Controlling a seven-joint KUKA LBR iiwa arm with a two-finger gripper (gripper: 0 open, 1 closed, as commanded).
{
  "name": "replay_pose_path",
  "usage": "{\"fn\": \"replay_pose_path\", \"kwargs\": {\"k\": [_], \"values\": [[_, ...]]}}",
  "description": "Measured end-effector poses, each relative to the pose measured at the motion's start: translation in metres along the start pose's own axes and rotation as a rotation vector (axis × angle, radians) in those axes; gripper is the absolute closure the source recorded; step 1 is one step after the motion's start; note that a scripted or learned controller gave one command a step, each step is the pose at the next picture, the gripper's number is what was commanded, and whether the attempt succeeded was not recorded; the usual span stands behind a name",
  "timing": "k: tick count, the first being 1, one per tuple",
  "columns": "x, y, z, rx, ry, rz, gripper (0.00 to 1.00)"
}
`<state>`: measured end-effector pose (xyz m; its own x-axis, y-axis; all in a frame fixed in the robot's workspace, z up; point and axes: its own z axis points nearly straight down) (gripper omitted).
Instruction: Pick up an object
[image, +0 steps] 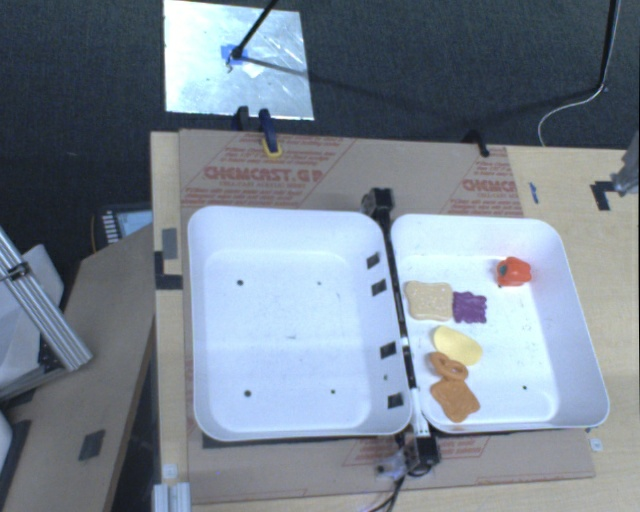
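Objects clustered in right bin: orange-red piece far corner.

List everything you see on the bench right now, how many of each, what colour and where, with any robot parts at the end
White bins: 2, white, side by side on the bench, left and right.
Toast-like slice: 1, pale tan, right bin, near its left wall.
Purple piece: 1, purple, just right of the toast-like slice.
Red piece: 1, red-orange, right bin, toward the far right.
Yellow piece: 1, yellow, below the tan slice.
Pretzel-like piece: 1, orange-brown, overlapping the yellow piece's lower edge.
Brown piece: 1, orange-brown, near the right bin's front left corner.
Cardboard sheet: 1, brown with red print, under both bins.
Metal plate: 1, silver, beyond the bench.
Robot part: 1, grey, at the right edge.
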<state>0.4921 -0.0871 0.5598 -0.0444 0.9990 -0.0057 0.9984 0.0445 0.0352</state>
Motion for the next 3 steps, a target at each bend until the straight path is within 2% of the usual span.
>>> {"fn": "replay_pose_path", "kwargs": {"k": [3], "values": [[0.000,0.003,-0.034,-0.013,-0.002,-0.012,1.00]]}}
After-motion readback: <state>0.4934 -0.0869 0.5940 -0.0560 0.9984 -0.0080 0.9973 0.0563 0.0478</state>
